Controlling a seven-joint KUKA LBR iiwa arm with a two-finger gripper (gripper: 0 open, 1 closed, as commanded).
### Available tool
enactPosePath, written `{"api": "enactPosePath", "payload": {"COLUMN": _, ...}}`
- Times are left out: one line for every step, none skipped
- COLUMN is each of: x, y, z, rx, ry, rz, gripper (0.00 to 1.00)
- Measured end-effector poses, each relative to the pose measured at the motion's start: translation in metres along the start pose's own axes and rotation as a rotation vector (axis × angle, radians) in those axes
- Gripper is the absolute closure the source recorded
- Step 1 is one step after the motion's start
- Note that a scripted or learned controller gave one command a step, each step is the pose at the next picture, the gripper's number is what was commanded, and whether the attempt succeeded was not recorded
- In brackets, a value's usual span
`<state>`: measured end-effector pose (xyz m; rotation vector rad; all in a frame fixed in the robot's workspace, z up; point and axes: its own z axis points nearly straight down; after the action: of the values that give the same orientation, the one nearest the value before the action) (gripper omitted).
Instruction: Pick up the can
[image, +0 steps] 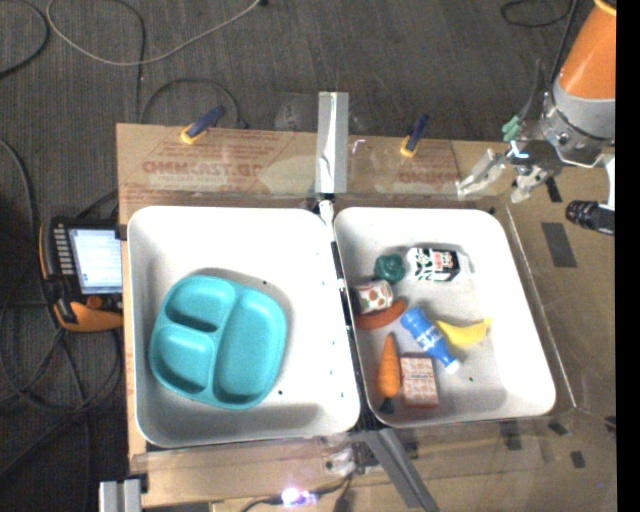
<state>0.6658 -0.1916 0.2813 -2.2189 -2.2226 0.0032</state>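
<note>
Hovering: the gripper (503, 172) hangs beyond the far right corner of the right bin (520, 330), well apart from everything in it.
Fingers: spread apart, with nothing between them.
Can: the can (375, 296) sits at the right bin's left wall, near the divider, with its label side up; it seems to lie tilted.
Neighbours: a dark green round thing (390, 267) just behind it, an orange-red piece (380, 318) touching it in front, a black-and-white carton (437, 263) near on the right.
Risk, crowding: fingers coming down could strike the wall or pinch a neighbour instead, since the can is hemmed in on three sides.
Risk, slip: a smooth round can may roll out of a loose or off-centre grip.
Can, make: short cylinder, pale printed label with red, probably metal.
Other items: blue bottle (428, 337) with a white cap, yellow banana (463, 332), tapered carrot (388, 368), brown box (418, 380).
Bins: shallow, white, smooth, with rounded corners.
Left bin (140, 300): holds a teal divided tray (220, 340), glossy plastic.
</note>
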Motion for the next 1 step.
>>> {"api": "enactPosePath", "payload": {"x": -0.0204, "y": -0.0242, "z": 0.1059, "rx": 0.002, "ry": -0.003, "rz": 0.071, "gripper": 0.0}}
